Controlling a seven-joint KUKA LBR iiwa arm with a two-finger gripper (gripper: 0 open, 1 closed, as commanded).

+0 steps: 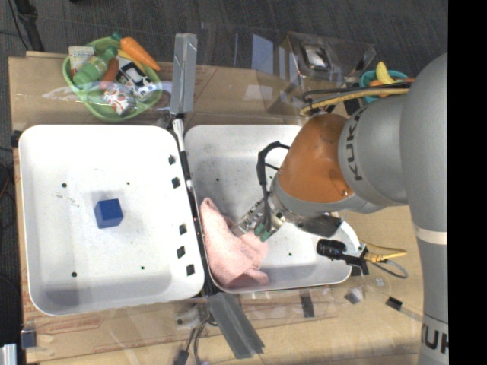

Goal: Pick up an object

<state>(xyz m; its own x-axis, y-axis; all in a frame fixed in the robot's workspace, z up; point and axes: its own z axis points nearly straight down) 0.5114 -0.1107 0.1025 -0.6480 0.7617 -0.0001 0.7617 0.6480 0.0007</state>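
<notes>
**A:** Where does the cloth lie from your gripper (259,226)?

**B:** The pink cloth (228,248) is in the right bin (228,147), bunched against its left wall, its long axis running along that wall. Your gripper sits at its right edge, touching or just above it.

**A:** Holding it?

**B:** You can't tell. The blue cube (109,213) lies well apart, in the left bin (46,204).

2 white bins (46,204), 1 blue cube (109,213), 1 pink cloth (228,245), 1 green bowl (99,106).
</notes>
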